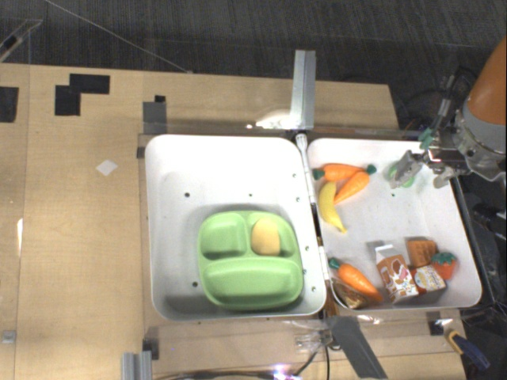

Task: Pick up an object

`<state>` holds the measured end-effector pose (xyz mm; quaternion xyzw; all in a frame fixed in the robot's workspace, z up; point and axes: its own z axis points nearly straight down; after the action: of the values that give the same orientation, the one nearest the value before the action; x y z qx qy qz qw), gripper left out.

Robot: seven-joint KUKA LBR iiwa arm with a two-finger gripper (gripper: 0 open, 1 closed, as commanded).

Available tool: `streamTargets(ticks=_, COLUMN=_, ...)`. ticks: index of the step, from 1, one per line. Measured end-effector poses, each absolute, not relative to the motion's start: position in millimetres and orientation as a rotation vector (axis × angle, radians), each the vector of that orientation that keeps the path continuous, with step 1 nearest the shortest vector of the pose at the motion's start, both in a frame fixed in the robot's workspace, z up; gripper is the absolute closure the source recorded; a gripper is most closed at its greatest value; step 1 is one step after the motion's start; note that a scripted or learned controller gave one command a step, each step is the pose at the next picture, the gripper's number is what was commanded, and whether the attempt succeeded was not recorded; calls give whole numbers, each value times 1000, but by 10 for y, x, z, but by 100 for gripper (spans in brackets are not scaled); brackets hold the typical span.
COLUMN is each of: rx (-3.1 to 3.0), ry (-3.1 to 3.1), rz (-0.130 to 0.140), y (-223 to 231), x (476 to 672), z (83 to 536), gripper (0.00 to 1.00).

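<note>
The end effector (420,171) hung spread and empty over the right bin (396,236), near its upper right corner. 2 carrots (346,177) and a banana (329,207) lay left of it.

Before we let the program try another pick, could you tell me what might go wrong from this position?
1. The gripper hovers over bare floor in the right bin, so closing here would probably catch nothing.
2. The two carrots and the banana crowd against the bin's left wall; a grasp there may pinch two items or scrape the wall.
3. The small cartons are packed together by the strawberry, leaving little room for fingers.
</note>
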<state>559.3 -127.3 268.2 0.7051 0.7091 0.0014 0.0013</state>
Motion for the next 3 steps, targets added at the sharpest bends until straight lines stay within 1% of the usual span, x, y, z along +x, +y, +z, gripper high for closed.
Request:
streamTargets(ticks=1, rx=2173, ry=2264, rz=4, y=-1547, x=6070, z=1843, gripper=0)
streamTargets(ticks=2, rx=2056, ry=2368, rz=5, y=-2054, x=6559, z=1002, gripper=0)
streamTargets(ticks=3, rx=2172, ry=2261, rz=10, y=-2040, x=6544, z=890, gripper=0)
